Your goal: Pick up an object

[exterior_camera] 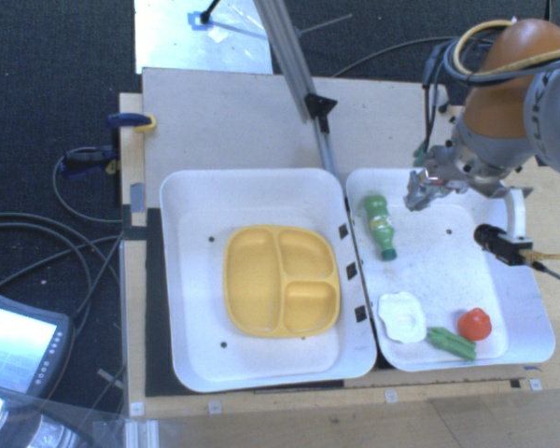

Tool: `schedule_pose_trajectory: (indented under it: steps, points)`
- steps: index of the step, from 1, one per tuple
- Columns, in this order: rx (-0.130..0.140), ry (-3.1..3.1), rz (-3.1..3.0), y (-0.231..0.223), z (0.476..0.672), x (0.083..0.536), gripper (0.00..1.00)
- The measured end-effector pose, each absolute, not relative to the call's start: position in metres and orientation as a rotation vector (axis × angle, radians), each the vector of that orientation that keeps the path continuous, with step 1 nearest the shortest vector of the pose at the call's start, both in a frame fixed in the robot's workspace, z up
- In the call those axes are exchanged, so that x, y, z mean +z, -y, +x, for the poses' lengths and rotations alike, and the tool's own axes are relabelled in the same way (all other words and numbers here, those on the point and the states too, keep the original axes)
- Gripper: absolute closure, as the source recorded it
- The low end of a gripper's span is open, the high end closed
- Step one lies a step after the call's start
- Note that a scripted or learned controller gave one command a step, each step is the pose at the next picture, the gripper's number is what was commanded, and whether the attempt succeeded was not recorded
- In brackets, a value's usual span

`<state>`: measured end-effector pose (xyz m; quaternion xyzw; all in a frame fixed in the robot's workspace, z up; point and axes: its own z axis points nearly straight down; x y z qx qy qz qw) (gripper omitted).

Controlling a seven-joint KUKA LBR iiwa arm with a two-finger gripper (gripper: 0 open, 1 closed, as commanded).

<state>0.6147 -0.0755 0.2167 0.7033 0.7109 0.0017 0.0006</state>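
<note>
Here the grey two-finger pincer point(420, 194) hangs over the right white bin's point(523, 283) far edge, seemingly empty, its opening unclear, probably lining up on the green plastic bottle point(380, 226).

A green plastic bottle with a yellow label point(379, 226) lies flat in the right bin's upper left, cap toward the near edge.
</note>
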Motion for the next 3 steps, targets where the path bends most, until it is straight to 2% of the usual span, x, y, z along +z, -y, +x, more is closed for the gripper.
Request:
schedule_pose_trajectory:
  steps: [1, 2, 3]
  points:
    - [0.008, -2.233, 2.207, 0.02, 0.627, 0.231, 1.0]
    - [0.005, -2.233, 2.208, -0.032, 0.637, 0.221, 1.0]
    - [0.009, -2.234, 2.207, -0.087, 0.655, 0.234, 1.0]
